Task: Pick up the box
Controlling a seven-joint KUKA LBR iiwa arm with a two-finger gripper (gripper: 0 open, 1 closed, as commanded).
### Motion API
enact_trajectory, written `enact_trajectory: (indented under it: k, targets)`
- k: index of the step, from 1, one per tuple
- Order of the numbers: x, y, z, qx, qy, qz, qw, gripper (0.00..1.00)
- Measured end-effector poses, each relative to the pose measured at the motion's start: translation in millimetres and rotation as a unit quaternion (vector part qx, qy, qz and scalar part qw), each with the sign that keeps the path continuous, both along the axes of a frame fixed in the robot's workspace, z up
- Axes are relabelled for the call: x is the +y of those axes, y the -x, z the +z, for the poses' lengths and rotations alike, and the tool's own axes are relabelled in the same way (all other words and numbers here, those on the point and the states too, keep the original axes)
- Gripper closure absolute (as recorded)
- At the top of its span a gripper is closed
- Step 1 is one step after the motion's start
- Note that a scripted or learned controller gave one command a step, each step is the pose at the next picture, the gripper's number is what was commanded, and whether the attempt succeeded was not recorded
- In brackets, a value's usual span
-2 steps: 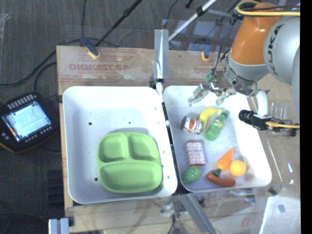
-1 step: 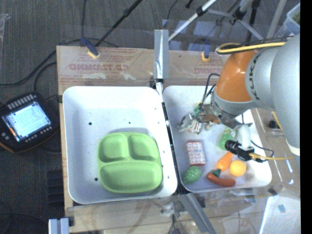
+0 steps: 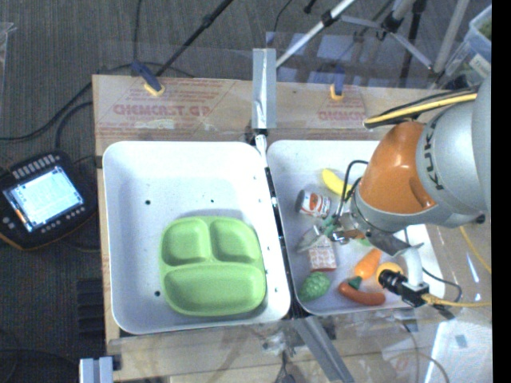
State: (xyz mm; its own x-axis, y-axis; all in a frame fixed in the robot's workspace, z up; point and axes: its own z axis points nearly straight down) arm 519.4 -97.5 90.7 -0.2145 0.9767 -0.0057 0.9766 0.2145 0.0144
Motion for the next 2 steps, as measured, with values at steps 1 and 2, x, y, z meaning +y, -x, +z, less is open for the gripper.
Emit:
enact_trajectory:
  k: [1, 2]
  targets:
    - [0.7, -0.7, 9.4, 0.0, -0.0009, 0.0, 1.0, 1.0]
    - [52.9, -2.6, 92.1, 0.009, -0.0013, 0.006, 0.9999, 1.0]
